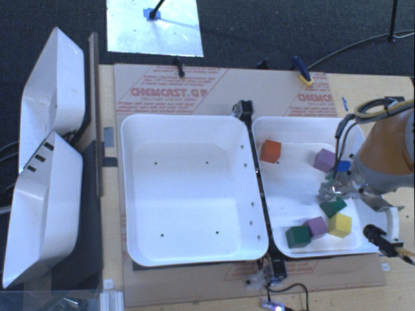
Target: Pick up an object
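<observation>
**My gripper low in the right bin, among the blocks**

Nearest to the camera, along the front wall of the right bin point(285, 250), I see three blocks close together: a dark green block point(298, 236), a small purple block point(316, 225) touching it, and a yellow block point(340, 225) just beside the purple one. Any of them could be the object to pick.

A little farther in, my gripper point(332, 191) is down inside the same bin, with my arm point(388, 154) coming from the right and covering the right side of the bin. A second green block point(334, 207) lies directly under the metal tips, touching or almost touching them. I cannot tell how the gripper stands, and I cannot tell if this block is between the tips or only beside them.

Farther still, a blue block point(342, 166) and a larger purple block point(325, 160) sit near the wrist, partly hidden by my cables. An orange block point(270, 151) stands apart, near the divider between the bins.

The left bin point(188, 190) is beside it. Beyond the bins lie a blue clamp point(302, 70) and a grey sheet point(154, 18).
</observation>
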{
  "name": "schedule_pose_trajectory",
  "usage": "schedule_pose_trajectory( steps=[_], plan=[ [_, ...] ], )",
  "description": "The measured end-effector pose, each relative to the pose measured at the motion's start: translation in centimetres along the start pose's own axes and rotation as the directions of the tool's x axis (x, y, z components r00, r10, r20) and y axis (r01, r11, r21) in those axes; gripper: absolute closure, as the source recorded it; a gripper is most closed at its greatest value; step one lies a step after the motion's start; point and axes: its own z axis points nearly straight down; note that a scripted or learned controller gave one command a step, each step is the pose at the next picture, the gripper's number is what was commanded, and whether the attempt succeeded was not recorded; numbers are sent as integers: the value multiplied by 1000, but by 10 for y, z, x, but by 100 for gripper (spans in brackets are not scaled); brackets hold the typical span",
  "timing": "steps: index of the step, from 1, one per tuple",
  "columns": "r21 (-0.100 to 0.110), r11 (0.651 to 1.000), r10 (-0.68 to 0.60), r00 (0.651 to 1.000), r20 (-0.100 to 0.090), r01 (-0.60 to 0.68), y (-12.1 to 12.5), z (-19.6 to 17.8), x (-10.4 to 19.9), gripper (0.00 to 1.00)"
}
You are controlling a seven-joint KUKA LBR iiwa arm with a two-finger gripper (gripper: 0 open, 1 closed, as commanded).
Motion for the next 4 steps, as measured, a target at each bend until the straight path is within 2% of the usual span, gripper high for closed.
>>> schedule_pose_trajectory(
  steps=[3,4],
  plan=[
    [0,1000,-1,1000,0,1,-1,1,1,0],
    [0,999,53,999,-1,-53,-2,1,3,0]
  ],
)
